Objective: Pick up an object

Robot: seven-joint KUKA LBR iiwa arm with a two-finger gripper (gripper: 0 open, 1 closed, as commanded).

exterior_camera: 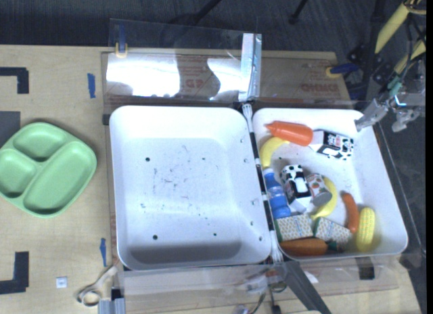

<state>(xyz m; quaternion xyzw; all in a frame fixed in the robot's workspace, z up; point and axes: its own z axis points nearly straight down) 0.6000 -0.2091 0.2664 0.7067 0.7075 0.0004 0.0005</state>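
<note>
Nothing looks picked yet: the pincer (pixel 385 111) hovers at the frame's right edge, its state unclear, above the right white bin (pixel 389 170) of toys.

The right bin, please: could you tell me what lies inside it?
The right bin holds a heap: an orange carrot, bananas, a corn cob, a blue bottle and cow-patterned toys. Whatever lies beneath the heap is covered.
</note>
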